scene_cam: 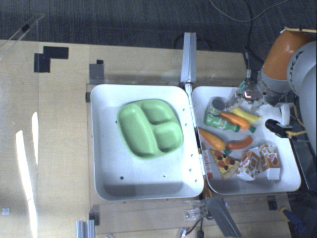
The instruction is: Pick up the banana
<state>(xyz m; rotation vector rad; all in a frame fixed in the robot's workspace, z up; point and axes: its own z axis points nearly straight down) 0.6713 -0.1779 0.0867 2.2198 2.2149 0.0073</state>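
Claw (246, 94) sits low at the right bin's (292, 182) far edge, just beside the banana's (246, 115) far end; we cannot tell how it is set. Nearest us lie a pizza slice (224, 163) and cartons (261, 163), then a sausage (239, 144) and carrot (213, 139). Banana lies mid-bin, touching an orange piece (236, 120) and green bottle (219, 123). We judge a clean descent on its free yellow end best, clear of neighbours. Arm bulk hides the wrist; a grey can (217, 104) is hard to make out.
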